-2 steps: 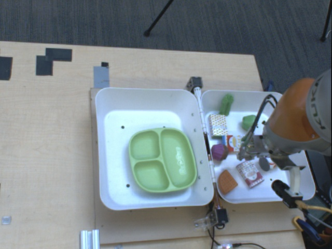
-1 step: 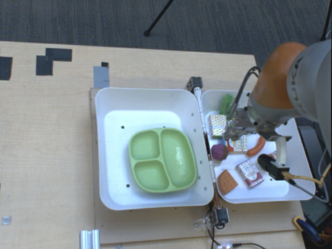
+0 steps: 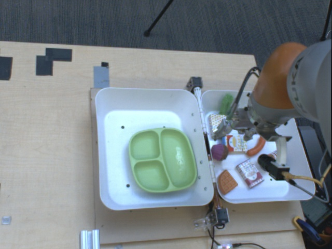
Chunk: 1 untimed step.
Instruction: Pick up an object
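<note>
Camera view shows the gripper (image 3: 234, 130) low in the right bin (image 3: 290, 188), just above the purple ball (image 3: 219, 151); whether it is spread or pinching, I cannot tell; the crowded toys beside that ball could deflect a grasp.

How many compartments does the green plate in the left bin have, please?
3. The green plate has one small compartment at its upper left, one small at its lower left, and one long compartment down its right side. None looks hidden.
</note>
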Available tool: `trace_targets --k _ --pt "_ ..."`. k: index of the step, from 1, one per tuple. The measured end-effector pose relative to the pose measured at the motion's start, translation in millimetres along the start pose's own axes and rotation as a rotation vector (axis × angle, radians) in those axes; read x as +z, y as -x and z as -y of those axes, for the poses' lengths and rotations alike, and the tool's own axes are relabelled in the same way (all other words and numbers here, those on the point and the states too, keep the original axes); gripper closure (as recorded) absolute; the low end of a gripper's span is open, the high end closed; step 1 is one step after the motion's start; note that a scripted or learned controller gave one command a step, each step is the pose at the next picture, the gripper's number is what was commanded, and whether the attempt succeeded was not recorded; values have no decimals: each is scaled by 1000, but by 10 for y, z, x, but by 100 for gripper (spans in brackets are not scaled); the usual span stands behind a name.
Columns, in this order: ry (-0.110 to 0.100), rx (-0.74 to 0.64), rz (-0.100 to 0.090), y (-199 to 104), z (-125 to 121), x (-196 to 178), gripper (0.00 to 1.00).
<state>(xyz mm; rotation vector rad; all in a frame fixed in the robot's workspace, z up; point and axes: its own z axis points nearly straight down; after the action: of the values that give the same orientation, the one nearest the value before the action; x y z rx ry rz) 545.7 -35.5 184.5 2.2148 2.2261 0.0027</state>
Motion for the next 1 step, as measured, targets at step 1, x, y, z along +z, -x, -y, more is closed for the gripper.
trace_targets --k 1 --pt "9 0 1 437 390 881 0"
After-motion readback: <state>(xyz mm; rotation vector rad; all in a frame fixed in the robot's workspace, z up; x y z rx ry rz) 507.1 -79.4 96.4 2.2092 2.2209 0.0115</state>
